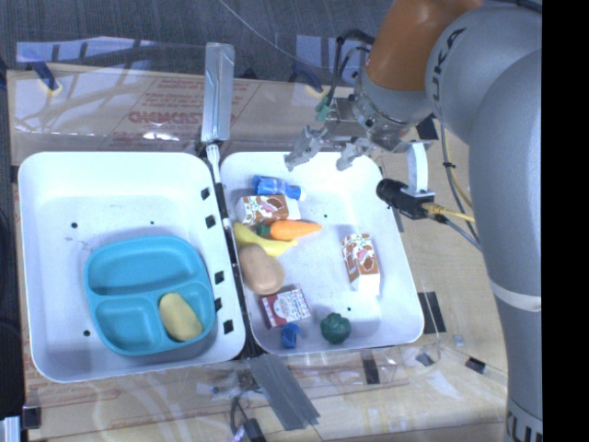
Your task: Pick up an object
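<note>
right bin contents: the shallow white right-hand bin (391, 274) has all the pickable stuff, nothing has been lifted out of it
orange carrot: plastic toy carrot (294, 230) lying across the middle-left, resting on a yellow banana-shaped piece (256, 238)
tan potato: roundish tan potato-looking lump (262, 270) just below the banana, touching it
snack packet: small red and white printed packet (263, 209) right above the carrot, with a blue can-like thing (276, 188) near the back wall behind it
carton: white and brown carton (361, 262) lying flat on the right side of the bin, well apart from the carrot pile
front row: dark red printed box (284, 306), a small blue piece (289, 336) just in front of it, and a dark green rounded veggie (336, 328) near the front wall
gripper: the two-finger metal gripper (324, 155) hangs over the back edge of the right bin, fingers spread apart with nothing between them, not touching any item
arm: grey arm with the orange band (419, 26) comes in from the right and takes up that whole side
left bin: the other shallow white bin (46, 201) holds a light blue divided plastic tray (138, 274), and a yellow lemon-ish object (180, 315) sits in the tray's front right compartment
bench: brownish bench top (138, 109) under clear plastic sheeting behind both bins
</note>
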Robot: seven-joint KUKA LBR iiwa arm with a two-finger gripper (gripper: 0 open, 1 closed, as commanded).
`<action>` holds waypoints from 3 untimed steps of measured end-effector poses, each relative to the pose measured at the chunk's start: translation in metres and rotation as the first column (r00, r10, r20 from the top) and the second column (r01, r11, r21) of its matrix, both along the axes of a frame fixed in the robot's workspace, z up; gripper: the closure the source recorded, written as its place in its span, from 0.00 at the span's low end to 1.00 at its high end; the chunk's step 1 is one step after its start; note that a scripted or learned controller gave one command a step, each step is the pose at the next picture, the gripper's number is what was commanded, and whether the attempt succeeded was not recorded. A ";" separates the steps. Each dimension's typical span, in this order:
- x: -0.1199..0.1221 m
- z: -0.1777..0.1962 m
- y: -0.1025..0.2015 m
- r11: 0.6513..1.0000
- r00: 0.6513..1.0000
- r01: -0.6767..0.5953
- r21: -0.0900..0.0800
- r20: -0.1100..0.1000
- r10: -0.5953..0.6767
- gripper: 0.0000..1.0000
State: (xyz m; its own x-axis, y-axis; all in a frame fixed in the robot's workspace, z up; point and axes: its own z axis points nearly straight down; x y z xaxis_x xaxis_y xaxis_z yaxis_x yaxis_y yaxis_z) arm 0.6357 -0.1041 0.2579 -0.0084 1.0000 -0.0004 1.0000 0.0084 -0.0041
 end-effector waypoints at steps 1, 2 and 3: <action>-0.081 -0.086 -0.002 0.999 0.999 -0.046 0.002 -0.006 0.046 0.00; -0.056 -0.154 0.001 0.918 0.918 -0.396 -0.016 0.024 0.396 0.00; 0.005 -0.151 -0.007 1.000 1.000 -0.016 -0.001 0.008 0.016 0.00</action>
